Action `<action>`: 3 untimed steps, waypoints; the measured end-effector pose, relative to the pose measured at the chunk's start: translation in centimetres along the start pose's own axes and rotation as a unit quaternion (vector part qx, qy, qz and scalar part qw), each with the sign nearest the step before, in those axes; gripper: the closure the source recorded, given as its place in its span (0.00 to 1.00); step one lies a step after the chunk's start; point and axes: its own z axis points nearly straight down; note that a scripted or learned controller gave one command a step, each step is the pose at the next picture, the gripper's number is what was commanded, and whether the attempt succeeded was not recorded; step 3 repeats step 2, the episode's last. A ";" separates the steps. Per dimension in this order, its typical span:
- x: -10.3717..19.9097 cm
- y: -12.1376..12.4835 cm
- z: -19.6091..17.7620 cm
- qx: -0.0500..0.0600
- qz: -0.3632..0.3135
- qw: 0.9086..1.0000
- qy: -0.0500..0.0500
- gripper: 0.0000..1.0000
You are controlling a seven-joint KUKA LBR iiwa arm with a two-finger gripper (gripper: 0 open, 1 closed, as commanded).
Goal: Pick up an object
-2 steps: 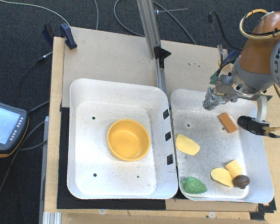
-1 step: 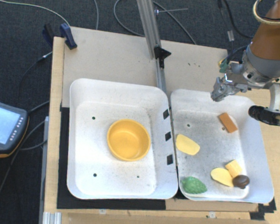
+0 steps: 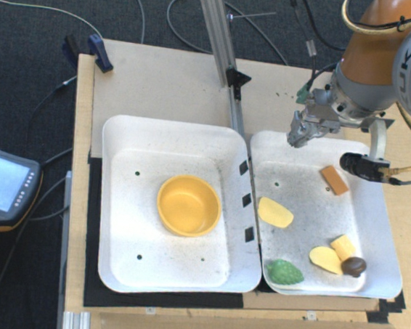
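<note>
A grey KUKA arm (image 3: 394, 41) with an orange band reaches in from the right over a bench (image 3: 163, 83) bearing two shallow white bins. The left bin (image 3: 115, 187) holds a yellow bowl (image 3: 189, 205) near its middle. The right bin (image 3: 375, 214) holds the smaller candidates for picking: a pale yellow wedge-like piece (image 3: 275, 212) near the divider, a green lumpy item (image 3: 284, 272) at the front rim, a yellow piece (image 3: 325, 259) touching a short yellow cylinder (image 3: 343, 246), a dark brown round item (image 3: 354, 266) just beside them, and an orange-brown block (image 3: 334, 179) toward the back. The gripper (image 3: 297, 137) hangs above the back left corner of the right bin, nothing between its fingers; their spacing is too small to make out. The job appears to be in its approach stage, no object yet chosen. The next move would call for travelling over one piece, the block being nearest, and descending squarely onto it.
</note>
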 end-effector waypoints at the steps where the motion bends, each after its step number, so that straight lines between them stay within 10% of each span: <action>1: 4.5 0.1 -0.1 0.000 0.000 1.000 0.000 1.00; 3: 10.2 0.8 -0.5 0.000 0.000 1.000 0.000 1.00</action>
